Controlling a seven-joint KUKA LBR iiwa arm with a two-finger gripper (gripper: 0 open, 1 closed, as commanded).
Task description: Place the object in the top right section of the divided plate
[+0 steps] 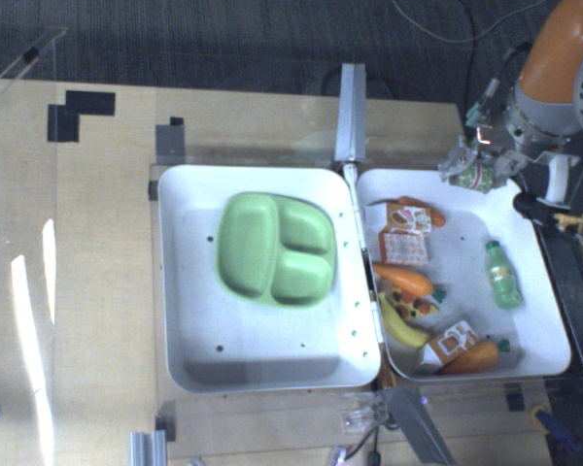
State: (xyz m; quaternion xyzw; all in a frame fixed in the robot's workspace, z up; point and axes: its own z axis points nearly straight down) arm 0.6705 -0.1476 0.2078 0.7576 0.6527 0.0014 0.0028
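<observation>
Gripper (474, 168) hung at the right bin's (554, 357) far rim; we could not tell its state (too blurred) | green divided plate (275, 248) sat in the left bin (189, 357) | bottle (502, 274), banana (398, 323), carrots (404, 280) and cartons (404, 248) lay in the right bin, so we could not tell which was the task's object.
</observation>
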